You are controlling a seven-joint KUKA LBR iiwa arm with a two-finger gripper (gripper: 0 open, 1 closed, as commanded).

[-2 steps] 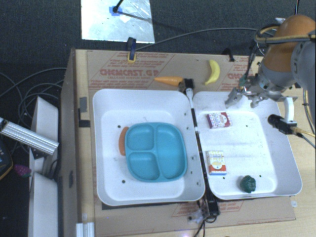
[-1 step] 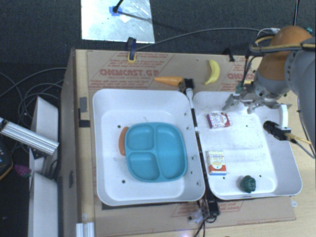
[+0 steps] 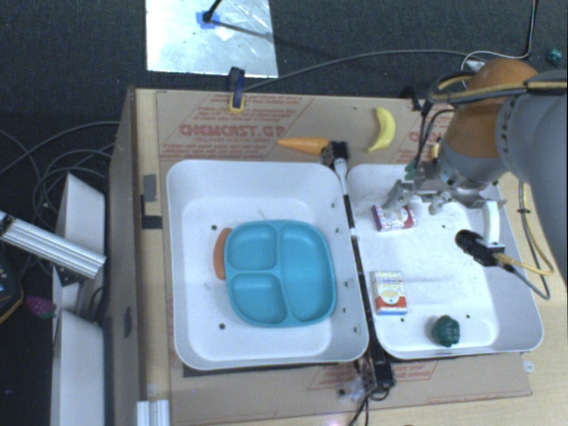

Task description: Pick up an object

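In the right-hand bin [image 3: 519, 327], nearest the camera, a dark green, lumpy round object [image 3: 446, 330] lies close to the front wall; it looks soft or rubbery, though the material is hard to judge. Just behind it and to its left lies a small carton [image 3: 388, 292], flat on its back, white with a red band and printed faces, its long axis running front to back. Across the divider, the left-hand bin [image 3: 191, 238] holds a turquoise sectioned plate [image 3: 280, 270] of smooth plastic, with an orange sausage-shaped piece [image 3: 218, 253] touching the plate's left rim. Farther back in the right bin, a small red-and-white packet [image 3: 393, 217] lies flat, its long axis roughly left to right with a slight tilt. This packet seems the likely target: the gripper [image 3: 415, 195] stands just above and behind it, a little to its right, so the jaws would need only a short descent toward the camera and leftward. Whether the jaws are spread or closed cannot be told; nothing shows between them. A black cylindrical piece [image 3: 476, 246] juts out near the right wall, seemingly part of the arm's gear. Beyond the bins, on the cardboard-covered table [image 3: 222, 122], rest a toy carrot [image 3: 303, 145] and a glossy yellow banana [image 3: 383, 129].
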